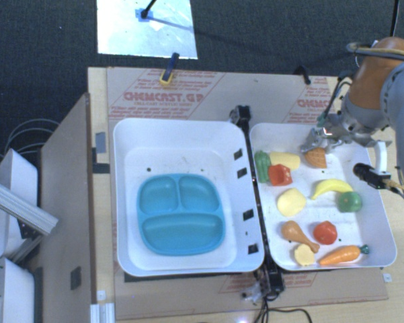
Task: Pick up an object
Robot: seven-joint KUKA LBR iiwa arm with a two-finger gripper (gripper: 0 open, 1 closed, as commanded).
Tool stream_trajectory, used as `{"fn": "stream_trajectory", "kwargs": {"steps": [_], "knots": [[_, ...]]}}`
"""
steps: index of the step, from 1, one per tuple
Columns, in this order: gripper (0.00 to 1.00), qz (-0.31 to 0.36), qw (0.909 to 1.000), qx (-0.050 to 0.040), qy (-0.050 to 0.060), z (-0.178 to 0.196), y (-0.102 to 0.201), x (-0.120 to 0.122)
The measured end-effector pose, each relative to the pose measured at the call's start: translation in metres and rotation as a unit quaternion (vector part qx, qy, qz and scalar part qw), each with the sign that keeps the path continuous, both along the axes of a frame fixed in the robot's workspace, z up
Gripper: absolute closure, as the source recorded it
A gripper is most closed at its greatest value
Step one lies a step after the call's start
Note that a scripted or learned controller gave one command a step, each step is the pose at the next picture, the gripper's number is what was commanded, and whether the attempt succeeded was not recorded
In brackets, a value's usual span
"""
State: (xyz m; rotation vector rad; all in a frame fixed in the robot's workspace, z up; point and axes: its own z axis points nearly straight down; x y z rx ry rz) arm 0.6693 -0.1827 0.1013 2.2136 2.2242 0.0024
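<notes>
Hovering metal tool (316, 142), grip state unclear, over a rough brown bread piece (316, 157) beside glossy plastic banana (331, 188).

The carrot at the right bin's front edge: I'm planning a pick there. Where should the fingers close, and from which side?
Grip the carrot across its thick middle, coming straight down. It lies flat and long, with the bin wall close beside it.

Bright even light, soft shadows, slight blur

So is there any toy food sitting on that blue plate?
No, the blue plate in the left bin is bare; the toy food, like the banana, lies in the right bin.
</notes>
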Motion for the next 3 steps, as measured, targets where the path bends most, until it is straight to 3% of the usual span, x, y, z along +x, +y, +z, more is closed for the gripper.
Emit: {"fn": "stream_trajectory", "kwargs": {"steps": [1, 2, 3], "knots": [[1.0, 0.0, 1.0, 0.0, 0.0, 0.006, 0.008, 0.0], [1.0, -0.002, 1.0, -0.0003, -0.001, 0.038, -0.024, -0.001], [1.0, -0.001, 1.0, 0.0008, 0.0, -0.01, 0.034, -0.059]]}}
